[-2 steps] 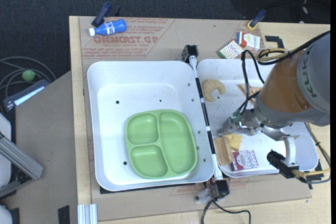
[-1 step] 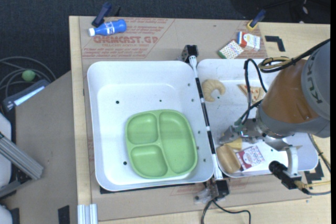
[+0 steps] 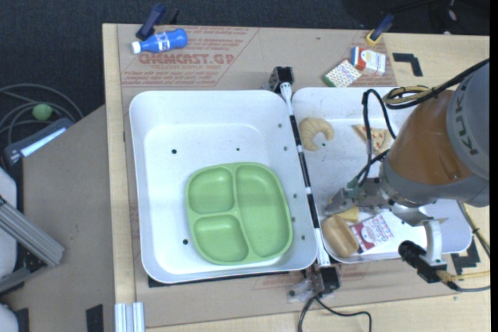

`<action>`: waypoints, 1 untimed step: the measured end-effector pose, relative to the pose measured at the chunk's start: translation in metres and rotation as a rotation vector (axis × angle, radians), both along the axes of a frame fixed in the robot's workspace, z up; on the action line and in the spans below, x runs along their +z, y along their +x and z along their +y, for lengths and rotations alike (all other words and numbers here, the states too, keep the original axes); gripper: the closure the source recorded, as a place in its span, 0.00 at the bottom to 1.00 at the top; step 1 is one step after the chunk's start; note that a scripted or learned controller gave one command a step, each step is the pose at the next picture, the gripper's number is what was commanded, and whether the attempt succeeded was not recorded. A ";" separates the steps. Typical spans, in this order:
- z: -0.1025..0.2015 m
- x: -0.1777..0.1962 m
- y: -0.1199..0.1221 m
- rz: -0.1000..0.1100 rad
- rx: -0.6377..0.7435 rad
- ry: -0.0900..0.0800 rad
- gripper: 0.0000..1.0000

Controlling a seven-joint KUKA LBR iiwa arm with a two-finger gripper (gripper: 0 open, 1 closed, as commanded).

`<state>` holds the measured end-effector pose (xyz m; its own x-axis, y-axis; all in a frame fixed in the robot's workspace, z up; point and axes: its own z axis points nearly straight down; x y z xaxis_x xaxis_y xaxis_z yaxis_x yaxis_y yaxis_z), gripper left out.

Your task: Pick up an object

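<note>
Claw (image 3: 352, 202) hanging low in the right bin (image 3: 336, 101), just above a bread roll (image 3: 339, 233) and a red-and-white packet (image 3: 375, 230) lying at the bin's near edge; whether it is parted or closed cannot be told, the wrist covering it. Its low pose is suggesting a grasp attempt. Roll: tan, rounded, glossy. A croissant (image 3: 314, 131) is lying toward the bin's far side. Beside this bin, the left bin (image 3: 156, 120) is carrying a green divided plate (image 3: 237, 212).

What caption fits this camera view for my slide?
Grey-and-orange robot arm reaching over the right white bin; green divided plate sits left.
</note>
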<state>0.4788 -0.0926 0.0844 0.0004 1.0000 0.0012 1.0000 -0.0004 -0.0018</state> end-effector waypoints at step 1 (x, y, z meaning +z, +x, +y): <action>-0.002 0.000 0.000 -0.001 0.000 -0.001 0.00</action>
<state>0.4788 -0.0943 0.0843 0.0003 1.0000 0.0006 1.0000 -0.0003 -0.0005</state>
